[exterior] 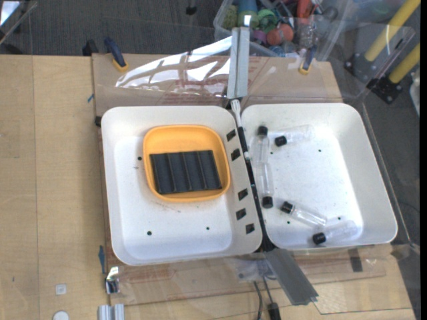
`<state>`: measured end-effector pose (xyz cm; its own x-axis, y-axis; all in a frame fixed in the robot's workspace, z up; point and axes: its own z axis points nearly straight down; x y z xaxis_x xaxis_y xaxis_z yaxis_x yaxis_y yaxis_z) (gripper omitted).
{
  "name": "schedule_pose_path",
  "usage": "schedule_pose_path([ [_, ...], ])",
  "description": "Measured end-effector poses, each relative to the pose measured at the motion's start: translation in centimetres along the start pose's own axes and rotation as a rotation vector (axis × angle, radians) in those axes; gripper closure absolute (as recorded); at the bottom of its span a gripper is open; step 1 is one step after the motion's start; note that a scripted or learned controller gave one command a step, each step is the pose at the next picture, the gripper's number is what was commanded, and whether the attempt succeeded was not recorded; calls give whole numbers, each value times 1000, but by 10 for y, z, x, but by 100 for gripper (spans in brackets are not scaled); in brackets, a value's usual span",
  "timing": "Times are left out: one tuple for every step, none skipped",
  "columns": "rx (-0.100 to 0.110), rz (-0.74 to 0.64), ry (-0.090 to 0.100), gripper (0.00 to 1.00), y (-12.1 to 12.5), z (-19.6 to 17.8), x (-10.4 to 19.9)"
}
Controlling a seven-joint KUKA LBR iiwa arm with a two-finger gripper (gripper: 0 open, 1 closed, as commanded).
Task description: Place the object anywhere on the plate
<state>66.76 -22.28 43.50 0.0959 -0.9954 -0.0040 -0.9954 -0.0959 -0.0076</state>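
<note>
An orange plate with rounded corners lies in the left white bin, toward its upper middle. A black ribbed rectangular object rests flat on the plate, covering most of its floor. In the right white bin lie several clear plastic tubes with black caps. One tube runs along the bin's left wall, another tube lies near the top, and two more tubes lie near the front.
A grey metal post rises behind the seam between the bins. Behind it stands a clear box of colourful toys. Crumpled clear film lies behind the left bin. Black clips line the seam.
</note>
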Motion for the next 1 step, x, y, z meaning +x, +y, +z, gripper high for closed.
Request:
schedule_pose_path([
  [-1, -408, 0, 100, -1, 1, -5],
])
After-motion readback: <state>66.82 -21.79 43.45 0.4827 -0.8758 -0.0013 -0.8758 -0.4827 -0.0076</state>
